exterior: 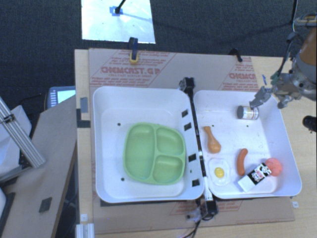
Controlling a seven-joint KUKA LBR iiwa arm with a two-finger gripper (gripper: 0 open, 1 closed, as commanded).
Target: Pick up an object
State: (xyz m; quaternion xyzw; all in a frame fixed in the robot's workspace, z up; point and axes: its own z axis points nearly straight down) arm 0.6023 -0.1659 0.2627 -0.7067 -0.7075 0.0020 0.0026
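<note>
The gripper (270,95) hangs over the upper right corner of the right bin (290,148), its arm cut off by the frame edge. One finger points down toward a small can (247,113) lying on its side just beside it; whether the fingers are spread or closed cannot be told, and nothing shows between them. Below the can lie an orange drumstick (213,139), a fried egg (219,172), a sausage (241,161), a milk carton (256,175) and a pink ball (275,166), partly hidden behind the carton. The left bin (106,108) holds a green divided plate (154,153).
</note>
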